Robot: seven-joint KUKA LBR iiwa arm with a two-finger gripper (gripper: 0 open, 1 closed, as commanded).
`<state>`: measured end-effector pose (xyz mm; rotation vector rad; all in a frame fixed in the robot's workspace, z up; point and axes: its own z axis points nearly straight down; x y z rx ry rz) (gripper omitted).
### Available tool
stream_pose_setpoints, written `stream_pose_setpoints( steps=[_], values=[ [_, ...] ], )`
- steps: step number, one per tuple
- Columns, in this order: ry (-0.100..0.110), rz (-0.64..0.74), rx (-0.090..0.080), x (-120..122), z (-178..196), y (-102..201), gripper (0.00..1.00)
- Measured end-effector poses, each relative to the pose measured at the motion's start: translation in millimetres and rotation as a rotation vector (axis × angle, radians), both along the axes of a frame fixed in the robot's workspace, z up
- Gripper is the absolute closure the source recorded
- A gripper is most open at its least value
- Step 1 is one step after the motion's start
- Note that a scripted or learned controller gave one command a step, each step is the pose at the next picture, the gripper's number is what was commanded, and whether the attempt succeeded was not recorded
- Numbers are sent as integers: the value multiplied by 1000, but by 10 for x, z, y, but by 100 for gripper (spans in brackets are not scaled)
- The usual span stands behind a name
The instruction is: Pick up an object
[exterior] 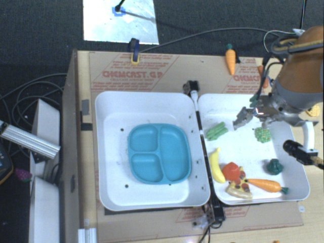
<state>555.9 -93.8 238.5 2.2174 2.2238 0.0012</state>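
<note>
Overall, the bench (pixel 152 67) carries two shallow white bins set side by side. The left bin (pixel 109 151) contains a blue divided plate (pixel 158 153) lying flat near its centre. The right bin (pixel 298 178) contains the loose objects. The arm (pixel 301 70) enters from the right side of the view and overhangs the upper part of the right bin. The gripper (pixel 244 117) sits over the bin's upper middle area; whether it is open or closed cannot be determined, and no object is visible within it.

Right bin contents:
- A yellow banana (pixel 216 166) lies along the left wall.
- An orange carrot (pixel 264 185) lies near the lower edge.
- A green pod (pixel 216 131) lies just left of and below the gripper.
- A pizza slice (pixel 238 189) touches the red tomato (pixel 231 170) above it.
- A dark green broccoli (pixel 274 166) lies near the right wall.
- A light green piece (pixel 262 134) lies just right of the gripper.

A second carrot (pixel 231 59) rests on the bench above the bins.
</note>
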Motion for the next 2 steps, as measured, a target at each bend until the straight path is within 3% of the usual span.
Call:
stream_pose_setpoints(
  steps=[1,2],
  values=[
    [3,-2,0,-2,-988,-70,0],
    [1,-2,0,-252,-1545,76,0]
  ],
)
